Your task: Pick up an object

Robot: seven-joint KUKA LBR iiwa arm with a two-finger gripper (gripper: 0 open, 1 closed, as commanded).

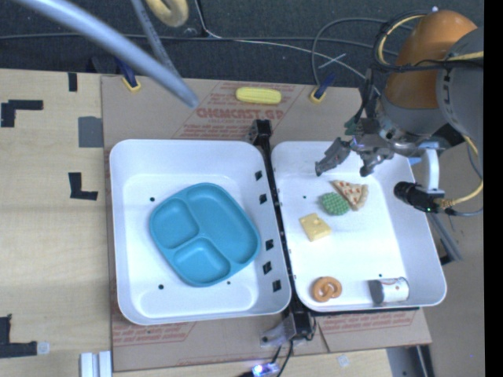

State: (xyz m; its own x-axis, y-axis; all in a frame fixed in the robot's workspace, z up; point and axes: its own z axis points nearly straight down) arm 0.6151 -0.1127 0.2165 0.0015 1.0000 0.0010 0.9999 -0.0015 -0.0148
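Overhead: gripper [350, 160] spread wide, holding nothing, above right bin [409, 234].
Pizza slice [350, 192] lies just below it, touching green waffle [335, 203]; cheese wedge [315, 227] nearby.

Cardboard sheet [236, 112] on wooden bench [47, 210].

This was a robotics lab: two white bins [126, 210] sat on a cardboard-covered table [228, 112], with loose cables [338, 49] behind the bins.
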